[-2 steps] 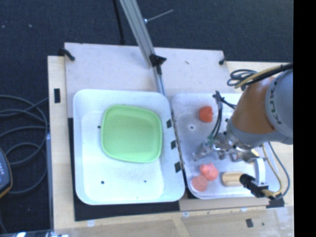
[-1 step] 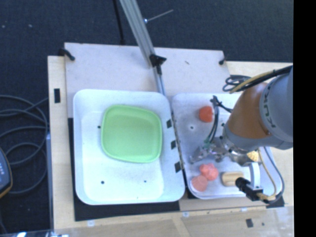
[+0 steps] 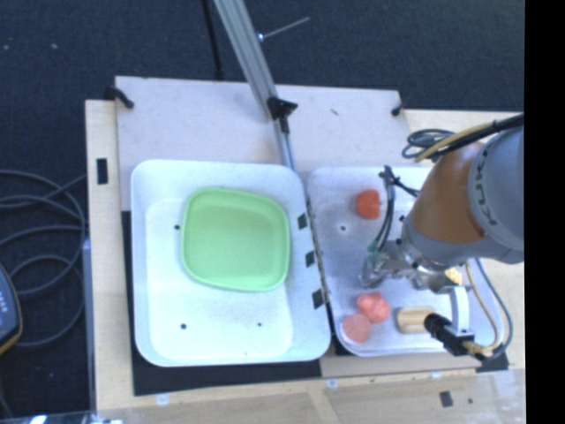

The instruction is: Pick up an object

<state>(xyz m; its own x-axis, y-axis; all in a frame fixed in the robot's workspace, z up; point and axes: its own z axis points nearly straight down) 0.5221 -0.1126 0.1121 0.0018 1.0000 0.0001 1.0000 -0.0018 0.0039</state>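
From above, the gripper (image 3: 378,270) hangs low in the right bin (image 3: 331,203), I cannot tell its grip, over a pink lump (image 3: 373,306), an orange ball (image 3: 368,204) farther back, a green plate (image 3: 237,238) in the left bin (image 3: 154,193).
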